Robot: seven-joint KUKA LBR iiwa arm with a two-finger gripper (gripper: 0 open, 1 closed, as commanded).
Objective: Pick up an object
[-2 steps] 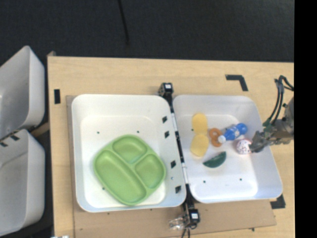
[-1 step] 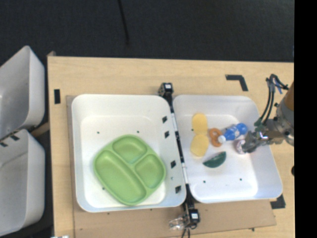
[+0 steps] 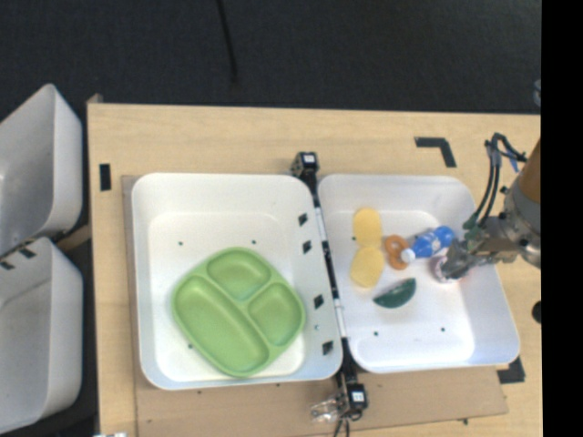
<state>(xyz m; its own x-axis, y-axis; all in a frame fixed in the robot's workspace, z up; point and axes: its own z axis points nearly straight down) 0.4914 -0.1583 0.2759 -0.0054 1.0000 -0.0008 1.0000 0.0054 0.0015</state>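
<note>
In the right bin (image 3: 474, 335) lie two yellow pieces (image 3: 367, 244), an orange ring-shaped piece (image 3: 395, 250), a blue and white object (image 3: 432, 242) and a dark green wedge (image 3: 395, 294). My gripper (image 3: 453, 267) comes in from the right and hangs low at the bin's right side, just right of the blue object. A small pinkish thing shows at its tip, too blurred to identify.
The left bin (image 3: 155, 208) holds a green divided plate (image 3: 239, 309). A ridge with black clips (image 3: 321, 253) separates the two bins. Cables (image 3: 496, 167) hang by the arm at the right edge. White containers (image 3: 32, 244) stand off the bench on the left.
</note>
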